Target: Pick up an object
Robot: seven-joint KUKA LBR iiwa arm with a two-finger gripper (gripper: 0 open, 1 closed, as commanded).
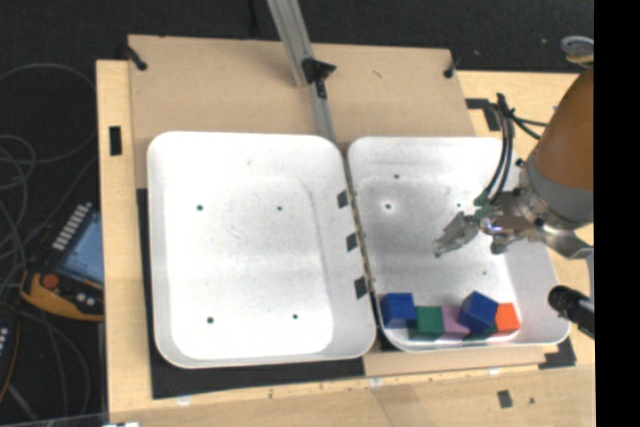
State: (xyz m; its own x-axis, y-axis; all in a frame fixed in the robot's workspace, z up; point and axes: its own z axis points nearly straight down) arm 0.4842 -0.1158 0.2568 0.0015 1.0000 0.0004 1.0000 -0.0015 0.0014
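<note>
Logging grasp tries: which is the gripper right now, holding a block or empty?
Empty. The gripper hangs over bare floor of the right bin, while the blocks lie along its near edge, apart from it.

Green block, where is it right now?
In the camera view the green block lies in the right bin, along its near edge, between a blue block on its left and a pink block on its right.

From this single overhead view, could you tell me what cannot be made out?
- Gripper: too small and blurred in the camera view to tell open or shut.
- Pink block: partly hidden by the blue block.
- Arm: cut off by the right edge.
</note>
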